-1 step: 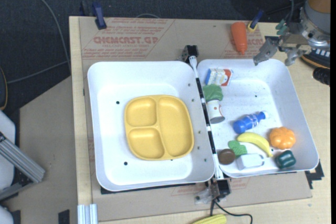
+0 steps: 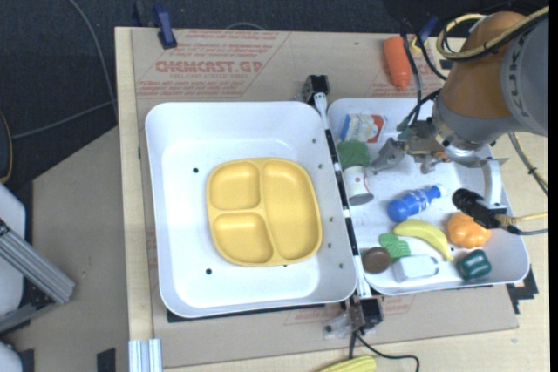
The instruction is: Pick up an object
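Though plainly in from the right, hard to read at the tip: gripper [image 2: 388, 154] down over the far half of the right bin [image 2: 397, 107], pale metal against white floor, wrist bulking over it. Jaws spread or pressed together? Cannot tell from up here. Arm [image 2: 488, 83] cut off at the right side, grey with an orange band.

Now the pickings. Just left of the gripper, close to touching, a soft green lump [image 2: 353, 154]. Behind that, by the far wall, a white packet [image 2: 362, 128] with red and blue print too small to make out. Just this side of the green lump, a white tube [image 2: 356, 185] with a red band, hard against the bin's left wall. Nearer the camera and apart from the jaws, a blue bottle [image 2: 412, 203] on its side, pale cap to the right. Then a banana [image 2: 425, 235] just below it and an orange fruit-like piece [image 2: 466, 231] to the right. Along the near wall, a dark green block [image 2: 475, 264], a flat white piece [image 2: 417, 267], a small green scrap [image 2: 397, 246] and a brown round thing [image 2: 376, 258], too small to name.

Over in the left bin [image 2: 174, 187], well apart from all that, a yellow divided plate [image 2: 261, 212], three compartments, face up. Out on the bench [image 2: 261, 65] beyond the right bin, an orange carrot-shaped thing [image 2: 398, 63]
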Available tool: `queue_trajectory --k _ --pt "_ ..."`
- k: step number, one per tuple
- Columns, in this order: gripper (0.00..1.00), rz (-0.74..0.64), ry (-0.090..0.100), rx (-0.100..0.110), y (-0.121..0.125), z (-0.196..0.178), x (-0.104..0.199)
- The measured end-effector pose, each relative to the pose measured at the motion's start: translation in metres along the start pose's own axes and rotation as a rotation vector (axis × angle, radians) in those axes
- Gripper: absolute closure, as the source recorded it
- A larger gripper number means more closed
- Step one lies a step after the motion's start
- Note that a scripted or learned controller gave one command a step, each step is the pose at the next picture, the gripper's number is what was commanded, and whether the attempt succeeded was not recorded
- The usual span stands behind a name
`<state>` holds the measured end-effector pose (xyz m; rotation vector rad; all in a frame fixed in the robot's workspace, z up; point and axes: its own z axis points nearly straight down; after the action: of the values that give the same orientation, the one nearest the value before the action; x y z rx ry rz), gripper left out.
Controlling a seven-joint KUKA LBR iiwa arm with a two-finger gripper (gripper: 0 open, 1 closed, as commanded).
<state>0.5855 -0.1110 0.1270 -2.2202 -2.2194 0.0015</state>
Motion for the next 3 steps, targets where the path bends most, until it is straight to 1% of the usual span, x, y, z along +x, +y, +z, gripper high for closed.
queue_trajectory --k 1,2,3 --pt "0.00 0.001 0.000 0.000 -0.059 0.043 -0.015" --pt "0.00 0.001 -0.001 -0.001 -0.107 0.043 -0.055" --pt "0.00 -0.002 -0.002 -0.005 0.002 -0.013 -0.046"
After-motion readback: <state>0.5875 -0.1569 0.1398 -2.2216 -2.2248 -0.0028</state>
